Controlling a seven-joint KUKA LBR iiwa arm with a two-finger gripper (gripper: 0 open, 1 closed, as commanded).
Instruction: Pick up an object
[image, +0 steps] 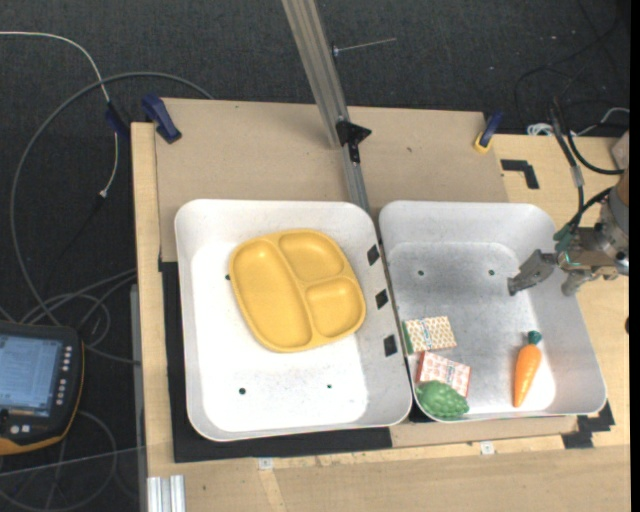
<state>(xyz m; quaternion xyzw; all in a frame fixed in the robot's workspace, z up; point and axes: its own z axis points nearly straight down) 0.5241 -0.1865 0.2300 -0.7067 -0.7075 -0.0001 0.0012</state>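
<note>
**A:** What's the setting?

**B:** A tan bench (300, 130) over dark carpet, with cables trailing on the floor and a handheld screen (35, 385) at the lower left. Two shallow white bins sit side by side on the bench.

**A:** Start nearest the camera. What lies along the front of the right bin (470, 235)?

**B:** At its front left corner, a green leafy toy (443, 401), with a red-and-white packet (444, 372) touching it just behind, and a small patterned packet (430, 332) behind that. Toward the front right lies a toy carrot (526, 371), well apart from the packets.

**A:** And the left bin (205, 330)?

**B:** It holds a yellow divided plate (296, 290), set toward the back.

**A:** Where's the gripper (553, 271)?

**B:** Farther back, at the right bin's right side, above bare floor. Its two fingers stand spread, with nothing between them.

**A:** Which object is the likely target?

**B:** I'd judge the carrot, being nearest. It lies toward the front from the gripper and slightly inward from the bin's right wall.

**A:** How does it lie?

**B:** Its long axis runs nearly front to back, green top pointing toward the gripper, tip toward the front rim. The fingers would probably need to close across its width, from the sides, once the gripper comes forward and down.
</note>
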